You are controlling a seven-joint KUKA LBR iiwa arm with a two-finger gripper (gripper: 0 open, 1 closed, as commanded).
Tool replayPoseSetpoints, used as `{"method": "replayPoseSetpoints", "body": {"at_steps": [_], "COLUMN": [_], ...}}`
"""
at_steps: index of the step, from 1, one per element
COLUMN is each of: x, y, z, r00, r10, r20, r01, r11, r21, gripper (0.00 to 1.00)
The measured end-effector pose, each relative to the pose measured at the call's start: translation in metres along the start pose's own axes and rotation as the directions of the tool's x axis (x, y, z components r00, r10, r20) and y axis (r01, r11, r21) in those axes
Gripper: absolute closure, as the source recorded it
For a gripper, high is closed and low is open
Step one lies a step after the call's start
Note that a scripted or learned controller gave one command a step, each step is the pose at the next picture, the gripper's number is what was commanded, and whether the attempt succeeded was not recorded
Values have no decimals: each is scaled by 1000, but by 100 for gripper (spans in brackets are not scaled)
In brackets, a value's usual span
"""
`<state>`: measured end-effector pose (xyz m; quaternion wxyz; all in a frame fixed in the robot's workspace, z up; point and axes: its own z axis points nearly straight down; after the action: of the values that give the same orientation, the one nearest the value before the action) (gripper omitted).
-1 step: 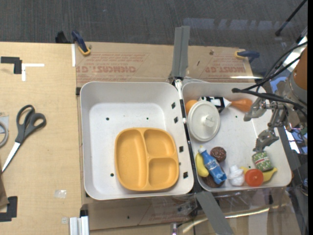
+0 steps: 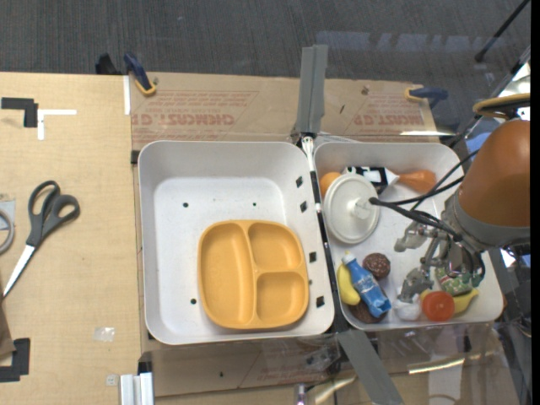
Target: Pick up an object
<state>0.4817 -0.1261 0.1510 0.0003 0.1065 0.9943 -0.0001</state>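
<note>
My gripper [image 2: 412, 263] hangs low in the right bin [image 2: 472, 154], near its front right part. Its two metal fingers stand apart, open, with nothing between them but bin floor. Just in front of it lie a red tomato [image 2: 438, 305] and a small white piece [image 2: 407, 310]. To its left are a brown round piece [image 2: 377, 265], a blue bottle [image 2: 368, 287] and a banana [image 2: 347, 283]. A white round lid [image 2: 352, 208] sits further back, with an orange carrot-like piece [image 2: 418, 179] behind it. The arm covers the bin's right side.
The left bin [image 2: 169, 184] holds a yellow divided plate [image 2: 253, 272]. Scissors [image 2: 42, 218] lie on the bench at far left. A yellow-green item [image 2: 463, 290] shows under the wrist. An orange ball [image 2: 328, 181] sits at the right bin's back left.
</note>
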Motion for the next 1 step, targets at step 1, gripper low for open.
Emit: {"method": "replayPoseSetpoints", "body": {"at_steps": [1], "x": [6], "y": [27], "z": [58], "r00": [1000], "r10": [-26], "r20": [3], "r01": [26], "r11": [1000], "r21": [0], "gripper": [0]}}
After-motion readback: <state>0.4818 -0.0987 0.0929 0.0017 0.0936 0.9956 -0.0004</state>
